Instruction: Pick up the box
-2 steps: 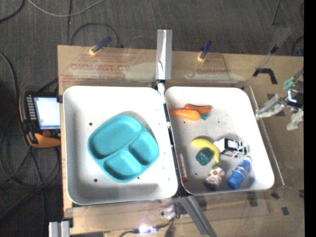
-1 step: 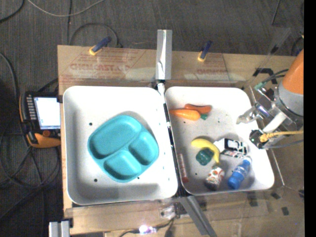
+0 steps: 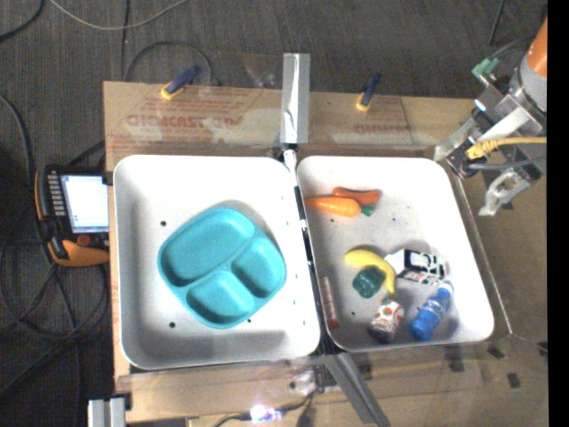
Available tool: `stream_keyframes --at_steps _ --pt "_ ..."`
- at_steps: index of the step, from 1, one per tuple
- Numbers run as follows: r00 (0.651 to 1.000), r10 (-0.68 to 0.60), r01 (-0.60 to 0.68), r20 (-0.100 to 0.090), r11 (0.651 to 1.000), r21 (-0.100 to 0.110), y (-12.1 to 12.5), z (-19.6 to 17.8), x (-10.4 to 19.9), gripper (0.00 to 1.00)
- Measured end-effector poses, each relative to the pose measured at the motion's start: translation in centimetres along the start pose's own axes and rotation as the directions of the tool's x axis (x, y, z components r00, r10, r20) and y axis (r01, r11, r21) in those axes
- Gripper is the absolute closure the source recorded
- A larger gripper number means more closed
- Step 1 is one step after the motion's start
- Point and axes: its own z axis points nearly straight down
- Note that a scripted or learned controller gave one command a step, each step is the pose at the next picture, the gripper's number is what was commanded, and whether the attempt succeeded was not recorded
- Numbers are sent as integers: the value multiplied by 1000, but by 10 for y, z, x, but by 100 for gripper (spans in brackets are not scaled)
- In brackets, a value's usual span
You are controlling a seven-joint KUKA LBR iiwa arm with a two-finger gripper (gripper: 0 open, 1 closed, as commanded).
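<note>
Progress: nothing lifted yet; the approach, the descent and the grasp all appear left to do.
Hand: the hand (image 3: pixel 498 163) hangs at the upper right, outside the right bin (image 3: pixel 462 205); its opening cannot be told from here, and nothing shows in it.
Box: the box (image 3: pixel 423 264), small, white with black print, lies flat in the right bin's lower half.
Neighbours: a banana (image 3: pixel 372 261) just to its left, a blue bottle (image 3: pixel 430 313) just below.
Left bin: a teal divided plate (image 3: pixel 222 266) sits well apart.
</note>
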Motion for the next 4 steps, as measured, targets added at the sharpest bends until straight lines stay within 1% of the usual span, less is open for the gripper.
stream_keyframes --at_steps 1,2,3,4 --pt "995 97 -97 3 995 4 1 92 -45 0" --pt "967 255 -255 4 967 3 55 152 -54 0" --pt "979 205 -205 1 979 0 14 20 -57 0" --pt "979 204 -204 1 979 1 14 20 -57 0"
